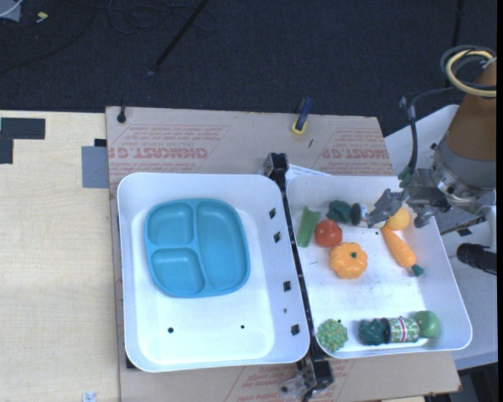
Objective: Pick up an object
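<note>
Lying on cardboard (235,145) over a pale bench (42,258), two white bins (268,342) are sitting before dark floor (235,48). A yellow toy (396,219) is showing between the claw's (400,204) narrowly parted fingers in the right bin.

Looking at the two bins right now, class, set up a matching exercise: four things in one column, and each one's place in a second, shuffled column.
Things:
1. blue divided plate
2. orange pumpkin
3. carrot
4. bottle

Places:
A. lying along the near wall of the right bin
B. alone in the left bin
C. middle of the right bin, below the red tomato
D. right bin, just below the gripper

Pairs: 1-B, 2-C, 3-D, 4-A
</note>
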You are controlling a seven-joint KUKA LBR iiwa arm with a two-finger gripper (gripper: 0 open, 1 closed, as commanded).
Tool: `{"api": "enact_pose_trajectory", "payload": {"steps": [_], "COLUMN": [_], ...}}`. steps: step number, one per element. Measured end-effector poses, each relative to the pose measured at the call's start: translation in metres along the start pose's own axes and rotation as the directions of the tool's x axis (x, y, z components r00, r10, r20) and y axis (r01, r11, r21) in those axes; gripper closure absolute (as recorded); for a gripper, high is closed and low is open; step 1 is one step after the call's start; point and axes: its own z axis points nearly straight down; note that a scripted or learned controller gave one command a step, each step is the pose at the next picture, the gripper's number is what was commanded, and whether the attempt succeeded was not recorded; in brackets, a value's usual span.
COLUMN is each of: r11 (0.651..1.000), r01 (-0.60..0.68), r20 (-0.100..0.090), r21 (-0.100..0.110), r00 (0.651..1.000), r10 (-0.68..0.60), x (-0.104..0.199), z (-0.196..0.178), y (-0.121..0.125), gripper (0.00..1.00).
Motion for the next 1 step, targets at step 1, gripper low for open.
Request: {"api": "enact_pose_trajectory", "payload": {"steps": [1], "r11": [1.0], "r01": [0.002], "r20": [0.002], "r21": [-0.014], "r00": [1.0], "r10": [-0.002], "x": [0.0], "z": [-0.0079], "y": [0.0022], "gripper": [0.0]}}
